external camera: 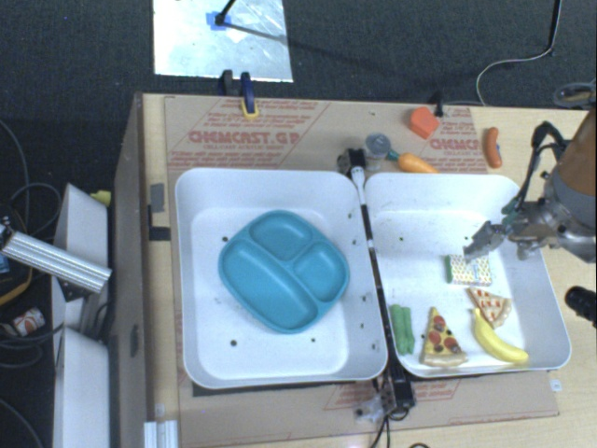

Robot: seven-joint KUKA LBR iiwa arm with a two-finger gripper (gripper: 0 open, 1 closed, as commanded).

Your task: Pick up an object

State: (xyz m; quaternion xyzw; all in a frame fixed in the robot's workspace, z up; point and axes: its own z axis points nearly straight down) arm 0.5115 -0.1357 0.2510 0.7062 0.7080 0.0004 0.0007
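Observation:
In the right bin (420, 215) lie several toy foods: a checkered white-and-green block (469, 270), a small pizza slice (490, 304), a yellow banana (496, 340), a larger pizza slice (441, 337) and a green bean pod (402, 329). My gripper (485, 240) reaches in from the right and hangs just above and beside the checkered block's upper edge. Nothing shows in its grasp.
The left bin (210, 203) holds a blue divided plate (283, 270). Behind the bins on the board lie an orange block (423, 122), a carrot (414, 164), a sausage (492, 147) and a small grey round piece (377, 145).

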